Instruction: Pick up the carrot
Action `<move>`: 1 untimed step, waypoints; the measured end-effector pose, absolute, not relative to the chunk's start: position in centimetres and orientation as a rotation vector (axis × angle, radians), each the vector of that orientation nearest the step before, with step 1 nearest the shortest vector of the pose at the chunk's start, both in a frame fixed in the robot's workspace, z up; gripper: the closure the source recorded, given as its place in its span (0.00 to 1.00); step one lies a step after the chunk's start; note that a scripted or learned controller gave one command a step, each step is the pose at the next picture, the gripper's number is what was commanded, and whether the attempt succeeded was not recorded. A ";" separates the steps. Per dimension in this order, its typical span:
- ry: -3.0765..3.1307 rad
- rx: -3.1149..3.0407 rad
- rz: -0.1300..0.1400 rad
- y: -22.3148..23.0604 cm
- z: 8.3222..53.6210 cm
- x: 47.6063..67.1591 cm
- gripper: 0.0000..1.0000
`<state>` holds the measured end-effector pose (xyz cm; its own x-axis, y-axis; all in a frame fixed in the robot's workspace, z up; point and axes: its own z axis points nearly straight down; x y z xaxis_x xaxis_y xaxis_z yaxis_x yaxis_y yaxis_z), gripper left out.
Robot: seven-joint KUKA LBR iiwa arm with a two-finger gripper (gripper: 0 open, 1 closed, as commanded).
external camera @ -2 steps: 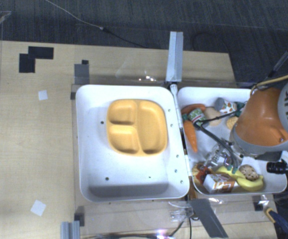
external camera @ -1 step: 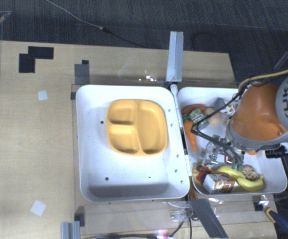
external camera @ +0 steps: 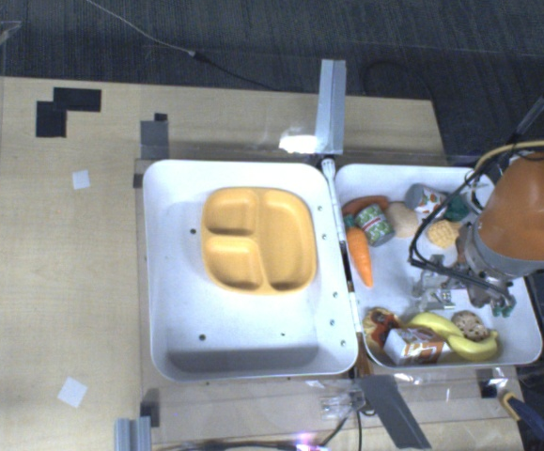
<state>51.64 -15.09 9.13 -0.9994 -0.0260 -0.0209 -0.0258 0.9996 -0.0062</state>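
Note:
The orange carrot [external camera: 359, 256] lies lengthwise along the left wall of the right bin [external camera: 531, 338], its green top pointing away from me. My gripper [external camera: 438, 292] hangs over the middle of the same bin, to the right of the carrot and well apart from it. The arm's orange band [external camera: 533, 216] looms over the bin's right side and hides what lies beneath it.
Near the carrot's top sit a green can [external camera: 375, 224], a red item [external camera: 365, 205] and a beige ball [external camera: 403, 219]. A banana [external camera: 455, 336], a carton [external camera: 412, 348] and a cookie [external camera: 469, 325] lie at the front. A yellow divided tray [external camera: 257, 240] rests in the left bin [external camera: 173, 289].

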 end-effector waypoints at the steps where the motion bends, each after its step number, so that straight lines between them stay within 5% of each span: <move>1: 3.081 -0.518 -0.015 -20.8 9.1 51.6 1.00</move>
<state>51.59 -20.80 9.06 -0.9448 -0.3273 -0.0154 -0.3271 0.9449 -0.0121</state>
